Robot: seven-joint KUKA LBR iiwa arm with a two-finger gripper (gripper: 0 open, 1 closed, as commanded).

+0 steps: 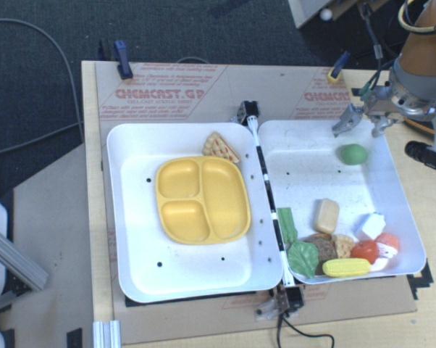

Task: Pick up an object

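My gripper (363, 125) hangs over the far right part of the right bin (305, 140), its two fingers spread open with nothing between them. A round green object (353, 154) lies on the bin floor just below and in front of the fingertips. Along the bin's near right side sit a tan block (327, 215), a white and blue piece (371, 225), a red tomato-like piece (366, 251), a yellow corn cob (346, 267), a brown lump (323, 246) and a green leaf (302, 258).
The left bin (131, 259) bears a yellow divided plate (202, 199) and a waffle-like piece (220, 148) at its far edge. A black clamp strip (265, 187) runs between the bins. Cardboard (167, 89) lies behind them.
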